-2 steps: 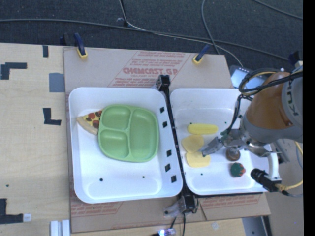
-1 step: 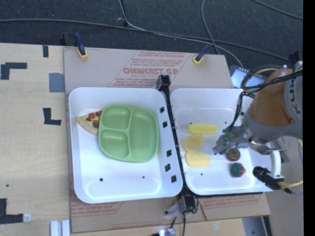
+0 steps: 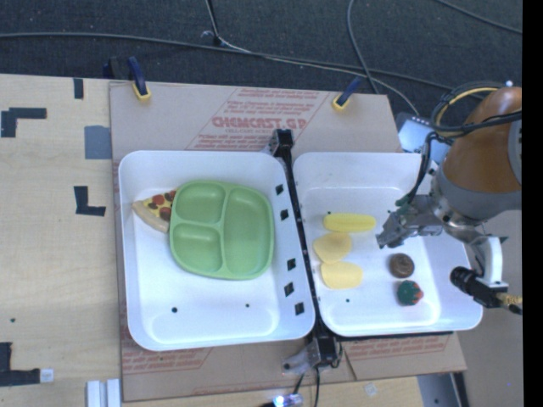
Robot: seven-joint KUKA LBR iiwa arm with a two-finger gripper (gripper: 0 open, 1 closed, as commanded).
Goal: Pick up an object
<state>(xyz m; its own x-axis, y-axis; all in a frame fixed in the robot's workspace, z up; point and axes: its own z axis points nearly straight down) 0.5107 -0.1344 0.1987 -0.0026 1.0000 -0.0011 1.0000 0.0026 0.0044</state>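
Note:
In the right bin (image 3: 373,172) lie a yellow banana-like piece (image 3: 349,222), two pale yellow pieces (image 3: 333,247) (image 3: 341,274), a brown round piece (image 3: 401,266) and a small green and red ball (image 3: 411,292). My gripper (image 3: 395,231) hangs over the right bin, just above and left of the brown piece and right of the yellow banana piece. I see nothing between its fingers. The left bin (image 3: 204,325) holds a green divided plate (image 3: 222,230) and a pizza slice (image 3: 155,209) partly under the plate's left edge.
The grey arm with its orange band (image 3: 484,155) reaches in from the right over the right bin's far corner. A black divider (image 3: 293,227) runs between the bins. Cables cross the dark floor behind the bench, and two clamps (image 3: 138,81) (image 3: 346,97) hold the cardboard.

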